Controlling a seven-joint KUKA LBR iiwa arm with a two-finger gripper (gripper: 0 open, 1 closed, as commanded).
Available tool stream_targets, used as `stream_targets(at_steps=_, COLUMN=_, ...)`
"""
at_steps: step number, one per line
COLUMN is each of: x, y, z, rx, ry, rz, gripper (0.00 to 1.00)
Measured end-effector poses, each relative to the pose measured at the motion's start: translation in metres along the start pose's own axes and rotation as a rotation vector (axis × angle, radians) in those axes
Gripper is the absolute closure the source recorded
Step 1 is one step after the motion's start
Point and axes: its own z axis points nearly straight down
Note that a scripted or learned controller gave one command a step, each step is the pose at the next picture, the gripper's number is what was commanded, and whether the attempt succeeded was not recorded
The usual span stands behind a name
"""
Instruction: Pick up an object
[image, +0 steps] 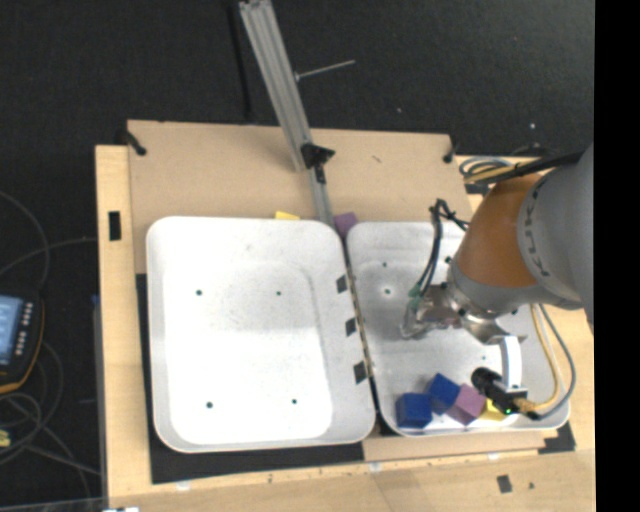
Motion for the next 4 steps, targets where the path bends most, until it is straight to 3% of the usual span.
stream_targets(at_steps=1, x=-0.003, y=0.054, z=-0.017, rx=0.008, ry=0.002, rz=-0.015, gripper=1.00)
stream_targets(at_steps=2, x=0.014, y=-0.060, z=0.021, rx=0.009, ry=0.003, rz=-0.010, gripper=1.00)
stream_targets(at_steps=3, x=0.038, y=-0.046, z=-0.082, rx=0.004, ry=0.003, rz=-0.018, gripper=1.00)
stream_targets(at_steps=4, x=0.014, y=-0.015, z=-0.020, rx=0.017, ry=0.002, rz=-0.010, gripper=1.00)
